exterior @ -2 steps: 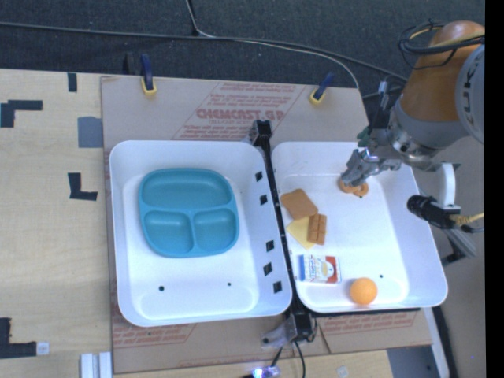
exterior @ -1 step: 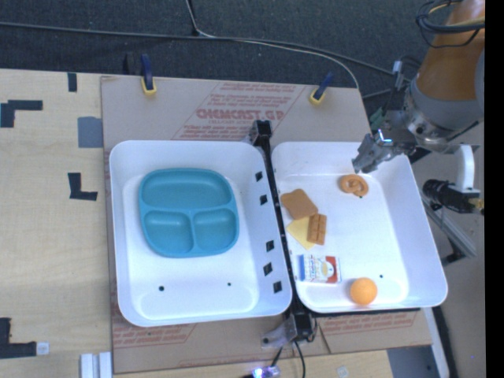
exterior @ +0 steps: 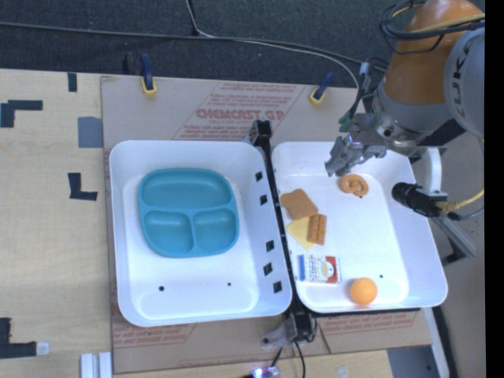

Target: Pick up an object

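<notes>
1. Nearest the camera, in the right bin (exterior: 425,278), an orange ball (exterior: 363,290) lies by the bin's near edge, towards its near right corner.
2. Just left of the ball, a small flat carton (exterior: 318,269) lies face up near the bin's near left corner. Its label is white with a red band and a blue patch; the print is too small to read.
3. Farther in, along the right bin's left edge, a yellow cheese-like slice (exterior: 298,231) lies under a small waffled cracker (exterior: 316,227), and a brown toast-like piece (exterior: 299,203) touches the slice on its far side.
4. In the left bin (exterior: 126,235), a teal divided plate (exterior: 189,212) with three compartments sits flat in the middle.
5. A small pretzel-like ring (exterior: 354,185), orange-brown, lies towards the right bin's far edge, well apart from the toast piece.
6. The gripper (exterior: 341,164) hangs over the far part of the right bin, just beside the ring on its far left. Its grey fingers point down and left; nothing shows between them, and I cannot tell how wide they stand.
7. The brown board (exterior: 228,109) under both bins carries red print beyond their far edges; it seems to read "CHEMCAST GP", with smaller lines that are unreadable.
8. Two yellow-tipped clamps (exterior: 148,81) grip the board's far edge.
</notes>
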Controlling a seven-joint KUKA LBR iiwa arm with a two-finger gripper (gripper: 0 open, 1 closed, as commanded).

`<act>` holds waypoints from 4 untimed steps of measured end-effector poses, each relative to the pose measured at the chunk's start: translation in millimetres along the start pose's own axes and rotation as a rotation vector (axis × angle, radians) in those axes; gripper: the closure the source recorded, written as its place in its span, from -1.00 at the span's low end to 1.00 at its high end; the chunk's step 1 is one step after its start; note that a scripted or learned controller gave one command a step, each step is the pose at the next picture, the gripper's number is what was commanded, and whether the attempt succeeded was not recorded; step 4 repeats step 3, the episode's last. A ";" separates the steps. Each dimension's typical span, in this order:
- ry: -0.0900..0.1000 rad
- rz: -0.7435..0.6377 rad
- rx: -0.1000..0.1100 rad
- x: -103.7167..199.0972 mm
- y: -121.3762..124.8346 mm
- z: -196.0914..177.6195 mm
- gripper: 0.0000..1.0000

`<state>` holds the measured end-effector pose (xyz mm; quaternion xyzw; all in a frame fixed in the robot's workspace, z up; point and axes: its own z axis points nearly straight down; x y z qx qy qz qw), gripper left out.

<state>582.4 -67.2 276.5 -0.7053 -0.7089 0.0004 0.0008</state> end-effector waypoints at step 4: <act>0.000 0.000 0.004 153.3 20.7 48.6 1.00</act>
